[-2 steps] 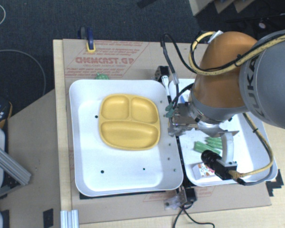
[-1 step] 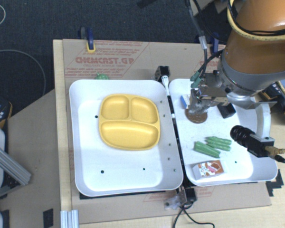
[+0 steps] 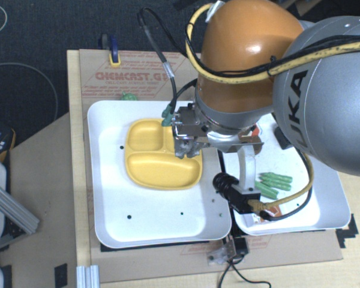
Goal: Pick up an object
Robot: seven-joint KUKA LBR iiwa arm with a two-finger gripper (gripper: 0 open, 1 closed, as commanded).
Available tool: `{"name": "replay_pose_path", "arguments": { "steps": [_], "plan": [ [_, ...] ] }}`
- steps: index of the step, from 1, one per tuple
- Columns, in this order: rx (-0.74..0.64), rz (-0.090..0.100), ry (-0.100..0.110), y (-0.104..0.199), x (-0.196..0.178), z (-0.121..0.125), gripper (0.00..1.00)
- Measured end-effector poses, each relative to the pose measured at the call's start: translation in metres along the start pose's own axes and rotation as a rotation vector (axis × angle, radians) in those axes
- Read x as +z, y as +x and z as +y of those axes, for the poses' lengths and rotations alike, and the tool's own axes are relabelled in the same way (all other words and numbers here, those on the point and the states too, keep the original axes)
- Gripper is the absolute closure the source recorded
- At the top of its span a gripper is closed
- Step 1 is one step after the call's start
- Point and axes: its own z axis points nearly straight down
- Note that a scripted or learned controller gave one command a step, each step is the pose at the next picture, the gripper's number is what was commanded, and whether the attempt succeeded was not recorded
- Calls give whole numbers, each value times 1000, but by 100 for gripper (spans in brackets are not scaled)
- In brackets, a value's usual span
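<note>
A yellow divided dish (image 3: 159,161) lies in the left white bin (image 3: 117,215), toward its back right. My gripper (image 3: 188,147) hangs under the big orange wrist band (image 3: 246,41), low over the dish's right edge near the wall between the bins. The wrist body hides most of the gripper. Nothing shows as held. A small bunch of green bean-like pieces (image 3: 272,183) lies in the right white bin (image 3: 327,212).
A black cable plug (image 3: 229,189) and a yellow hose (image 3: 288,200) dangle from the arm over the right bin's front left. A small orange item (image 3: 270,210) sits by them. Brown cardboard (image 3: 132,77) with a blue clip (image 3: 114,48) lies behind the bins.
</note>
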Motion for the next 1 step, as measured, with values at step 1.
{"name": "replay_pose_path", "arguments": {
  "steps": [1],
  "plan": [
    [11, -3, 4, -26, 105, 2, 100]
  ]
}}
